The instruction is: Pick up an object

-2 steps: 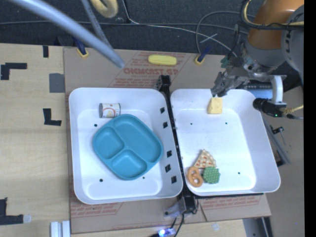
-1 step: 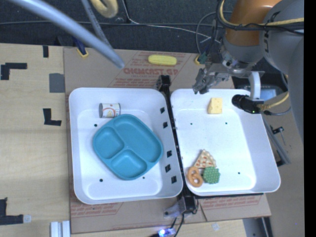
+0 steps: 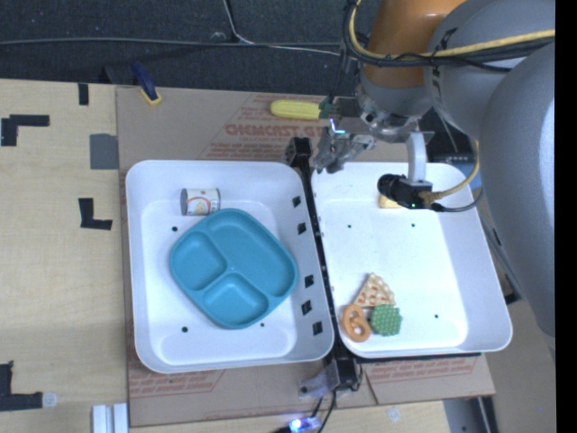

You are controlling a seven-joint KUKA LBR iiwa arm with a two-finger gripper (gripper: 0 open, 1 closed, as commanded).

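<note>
From above, two white bins sit side by side on the worktop (image 3: 54, 242). The left bin (image 3: 144, 269) holds a blue tray (image 3: 233, 267) with three sections. A small can (image 3: 200, 201) lies on its side just behind the tray, near the bin's back wall. The right bin (image 3: 451, 269) holds a waffle piece (image 3: 373, 292), a brown pretzel (image 3: 355, 323) and a small green thing (image 3: 387, 319), all close together near the front left corner. A little yellow thing (image 3: 389, 202) sits at the back of this bin. A yellow banana (image 3: 295, 109) lies on the cardboard (image 3: 225, 124) behind the bins. The cardboard has red writing, too blurry to read. The gripper (image 3: 332, 156) hangs over the back edge between the bins.
</note>
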